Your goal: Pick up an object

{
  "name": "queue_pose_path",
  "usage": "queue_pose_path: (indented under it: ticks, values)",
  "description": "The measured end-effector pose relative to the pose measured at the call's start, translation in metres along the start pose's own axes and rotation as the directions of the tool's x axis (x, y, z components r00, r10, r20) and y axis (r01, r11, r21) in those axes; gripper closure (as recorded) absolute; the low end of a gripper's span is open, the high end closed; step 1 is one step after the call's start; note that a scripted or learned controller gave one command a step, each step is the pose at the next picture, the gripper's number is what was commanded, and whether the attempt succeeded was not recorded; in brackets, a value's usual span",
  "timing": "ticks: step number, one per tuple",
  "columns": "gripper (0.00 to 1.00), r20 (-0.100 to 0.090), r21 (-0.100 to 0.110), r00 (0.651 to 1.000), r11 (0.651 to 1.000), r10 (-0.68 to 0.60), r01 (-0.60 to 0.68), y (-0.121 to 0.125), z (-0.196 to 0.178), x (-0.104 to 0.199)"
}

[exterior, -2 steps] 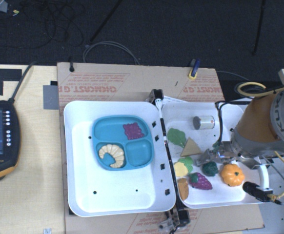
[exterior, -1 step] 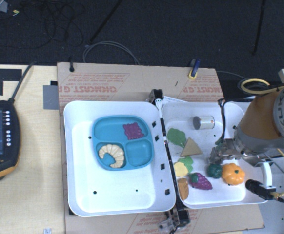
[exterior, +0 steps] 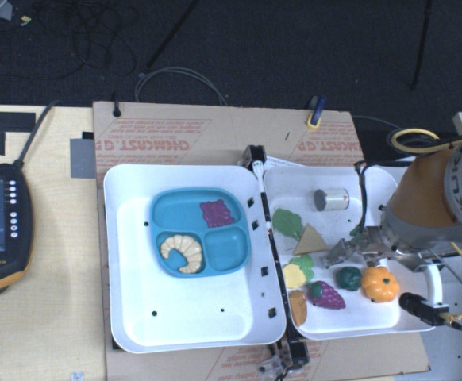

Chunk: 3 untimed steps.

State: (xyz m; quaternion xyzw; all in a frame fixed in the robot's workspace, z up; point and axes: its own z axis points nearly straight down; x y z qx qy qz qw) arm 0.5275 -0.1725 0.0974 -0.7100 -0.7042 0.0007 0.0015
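The gripper (exterior: 350, 248) hangs low in the right bin (exterior: 374, 182); whether its claw is wide or narrow, I cannot tell. Open white floor lies at upper centre, beside a shiny metal cylinder (exterior: 331, 200). A smooth round orange pumpkin (exterior: 380, 284) sits near the lower right rim.

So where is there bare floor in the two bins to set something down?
Left bin: a wide strip below the blue plate, bordered by the near wall. Right bin: a small patch left of the silver can. Its lower half is crowded with toy food around the gripper.

Cardboard sheet (exterior: 215, 137) under bins: red print, upside down, partly legible, apparently "OKMONT", printed twice.
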Motion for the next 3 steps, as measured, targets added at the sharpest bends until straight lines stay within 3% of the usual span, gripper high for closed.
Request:
queue_pose_path:
  ticks: [1, 2, 3]
  values:
    - [0.00, -0.001, 0.000, 1.000, 1.000, -0.005, 0.005, -0.034, 0.010, 0.020]
    - [1.00, 0.001, -0.002, 1.000, 1.000, 0.001, -0.001, -0.032, -0.001, 0.018]
    - [1.00, 0.000, -0.008, 1.000, 1.000, -0.016, 0.016, 0.037, -0.046, 0.078]
